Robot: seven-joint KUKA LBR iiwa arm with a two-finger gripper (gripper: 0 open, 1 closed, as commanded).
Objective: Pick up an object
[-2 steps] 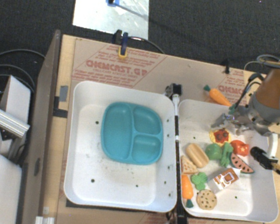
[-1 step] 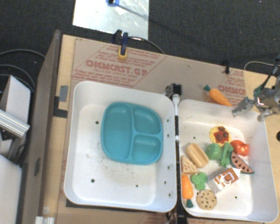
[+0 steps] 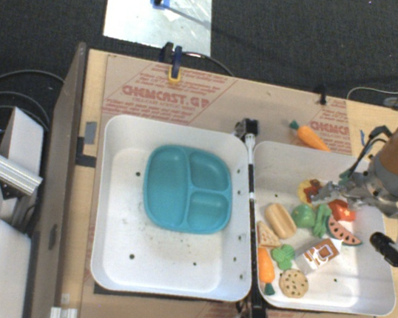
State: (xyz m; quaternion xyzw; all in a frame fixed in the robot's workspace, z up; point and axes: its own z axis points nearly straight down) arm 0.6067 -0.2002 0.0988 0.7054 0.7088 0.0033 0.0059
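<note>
White plastic forms the right-hand bin point(image 3: 357, 296), the landmark here, where a heap of toy food is gathered: a red watermelon slice point(image 3: 341, 232), a green broccoli piece point(image 3: 306, 213), a tan bread roll point(image 3: 280, 220), a round cookie point(image 3: 292, 283). The tool point(image 3: 332, 191) is seen over the bin's far side, just above the watermelon slice; its state cannot be told. A teal divided plate point(image 3: 187, 189) is seen left of the bin.
</note>
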